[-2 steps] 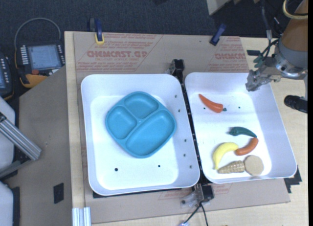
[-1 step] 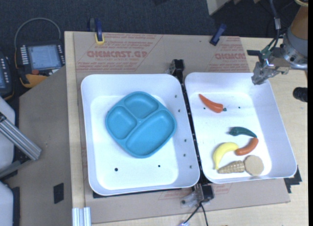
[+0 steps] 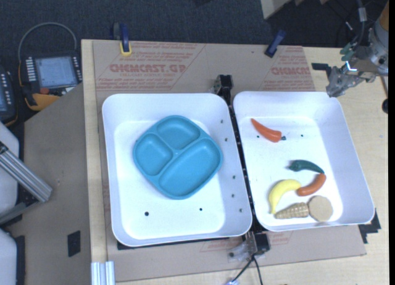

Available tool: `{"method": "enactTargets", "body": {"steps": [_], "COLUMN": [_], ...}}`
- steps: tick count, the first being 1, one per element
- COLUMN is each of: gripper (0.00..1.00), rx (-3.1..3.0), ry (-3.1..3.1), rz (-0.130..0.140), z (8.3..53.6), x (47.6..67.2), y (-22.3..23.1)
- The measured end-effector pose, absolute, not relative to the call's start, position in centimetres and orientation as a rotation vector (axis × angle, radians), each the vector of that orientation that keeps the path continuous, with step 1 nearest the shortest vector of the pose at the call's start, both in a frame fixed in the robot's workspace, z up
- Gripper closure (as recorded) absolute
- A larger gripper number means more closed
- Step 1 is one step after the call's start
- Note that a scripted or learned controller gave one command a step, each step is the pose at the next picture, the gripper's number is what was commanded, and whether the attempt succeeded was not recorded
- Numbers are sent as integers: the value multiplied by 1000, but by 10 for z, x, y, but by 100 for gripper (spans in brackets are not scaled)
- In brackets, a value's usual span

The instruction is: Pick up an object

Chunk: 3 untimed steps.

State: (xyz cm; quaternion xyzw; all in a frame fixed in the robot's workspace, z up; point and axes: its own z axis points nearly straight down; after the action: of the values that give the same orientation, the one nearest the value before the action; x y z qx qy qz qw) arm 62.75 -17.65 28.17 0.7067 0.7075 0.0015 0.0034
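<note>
While the gripper (image 3: 338,86) hangs at the right bin's (image 3: 345,131) far right corner (finger state indiscernible), the red pepper (image 3: 267,131) lies down-left, slanted.

dark carpet floor (image 3: 154,0), cardboard-topped bench (image 3: 185,61), pendant screen (image 3: 55,71) at left

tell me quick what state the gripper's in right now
gripper: above the right bin's far corner, nothing seen in it; open or shut cannot be told.

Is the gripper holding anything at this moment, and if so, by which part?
Nothing is held. The gripper hangs above the right bin's upper right corner with nothing between its fingers; the toy foods lie in that bin.
</note>
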Motion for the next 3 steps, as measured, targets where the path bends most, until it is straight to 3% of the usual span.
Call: {"method": "enactTargets", "body": {"steps": [3], "gripper": [100], "rx": [2216], "ry": [2231], "rz": [1], "z": [258], "x": [614], "y": [-12]}}
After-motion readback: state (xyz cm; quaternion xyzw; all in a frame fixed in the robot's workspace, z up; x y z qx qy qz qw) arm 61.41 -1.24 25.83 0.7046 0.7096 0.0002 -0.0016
